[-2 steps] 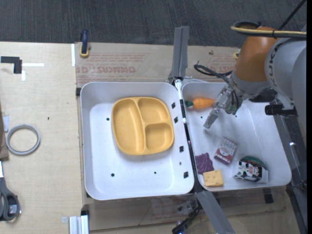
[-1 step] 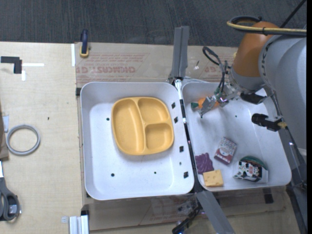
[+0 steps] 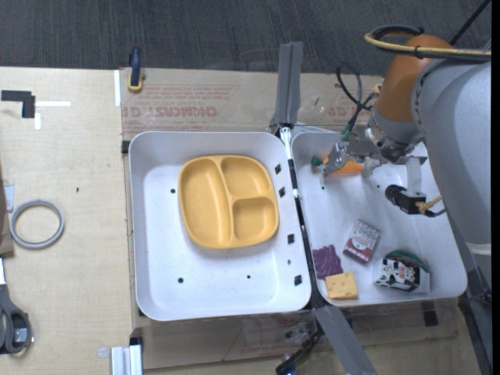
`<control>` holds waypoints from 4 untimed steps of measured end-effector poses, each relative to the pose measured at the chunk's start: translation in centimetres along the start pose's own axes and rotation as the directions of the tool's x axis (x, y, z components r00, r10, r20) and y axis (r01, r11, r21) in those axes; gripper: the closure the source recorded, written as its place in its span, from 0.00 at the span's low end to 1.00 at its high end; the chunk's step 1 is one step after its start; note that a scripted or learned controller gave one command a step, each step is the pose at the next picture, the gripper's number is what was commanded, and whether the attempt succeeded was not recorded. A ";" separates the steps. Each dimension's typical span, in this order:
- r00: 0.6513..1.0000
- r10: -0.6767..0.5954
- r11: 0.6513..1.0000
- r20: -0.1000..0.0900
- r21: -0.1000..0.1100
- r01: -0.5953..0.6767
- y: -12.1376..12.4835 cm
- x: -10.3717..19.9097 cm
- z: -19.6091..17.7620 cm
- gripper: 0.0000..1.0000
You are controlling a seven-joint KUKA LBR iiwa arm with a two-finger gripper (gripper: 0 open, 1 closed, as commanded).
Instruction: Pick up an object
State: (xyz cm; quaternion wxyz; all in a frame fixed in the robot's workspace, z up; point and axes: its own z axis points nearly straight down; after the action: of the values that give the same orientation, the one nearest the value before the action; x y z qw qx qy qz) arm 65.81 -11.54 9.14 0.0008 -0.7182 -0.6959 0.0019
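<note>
Lying at the right bin's near edge (image 3: 437, 294), a yellow sponge-like square block (image 3: 341, 286), while hovering at the far-left corner, the metal two-finger gripper (image 3: 341, 158), spread impossible to judge, touching an orange carrot-shaped toy (image 3: 349, 166) running rightward.

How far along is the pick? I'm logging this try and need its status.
Nothing looks picked yet. The claw is low at the far end of the right bin, next to an orange object; whether it grips it cannot be told. The small red-and-white packet, purple piece, yellow sponge-like block and printed pouch lie in that bin. Closing and lifting remain.
</note>
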 end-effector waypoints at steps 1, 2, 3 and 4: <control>1.000 -0.004 1.000 0.000 0.011 0.004 -0.2 0.1 -0.8 1.00; 0.988 -0.157 0.987 -0.004 0.012 0.158 -0.3 -0.5 0.3 1.00; 1.000 -0.024 1.000 -0.001 -0.002 0.024 -3.4 0.7 0.0 1.00; 0.996 0.095 0.996 -0.001 -0.003 -0.095 -2.0 -0.3 0.0 1.00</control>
State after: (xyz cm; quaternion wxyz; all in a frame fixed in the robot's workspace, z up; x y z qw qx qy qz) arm 63.82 -11.81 9.19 -0.0002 -0.7504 -0.6610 0.0008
